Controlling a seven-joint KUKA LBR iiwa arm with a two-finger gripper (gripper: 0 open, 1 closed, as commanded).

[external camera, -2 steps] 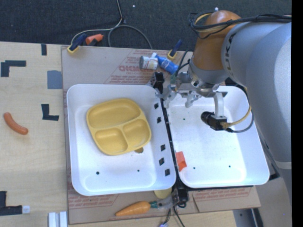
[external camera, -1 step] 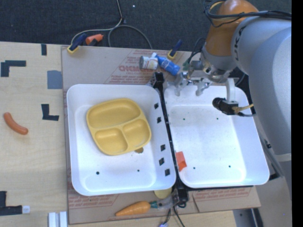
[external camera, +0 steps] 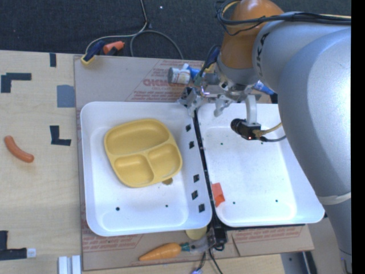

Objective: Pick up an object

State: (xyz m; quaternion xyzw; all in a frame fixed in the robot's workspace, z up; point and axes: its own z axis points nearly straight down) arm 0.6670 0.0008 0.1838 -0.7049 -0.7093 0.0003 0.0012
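Observation:
A yellow divided plate (external camera: 142, 152) lies in the left white bin (external camera: 94, 204), slightly toward its back. A small brown item (external camera: 166, 181) peeks out from under the plate's front right edge. My gripper (external camera: 203, 103) hangs over the back end of the divider between the two bins, above and to the right of the plate. It is open, with nothing between its fingers. The right bin (external camera: 256, 176) lies below the wrist, and an orange tag (external camera: 217, 194) sits on its left rim.
A carrot (external camera: 161, 251) and a yellowish item (external camera: 195, 233) lie on the cardboard in front of the bins. A small bottle (external camera: 181, 74) lies behind them, a clamp (external camera: 102, 49) at the back left and a sausage (external camera: 19, 149) on the bench at far left.

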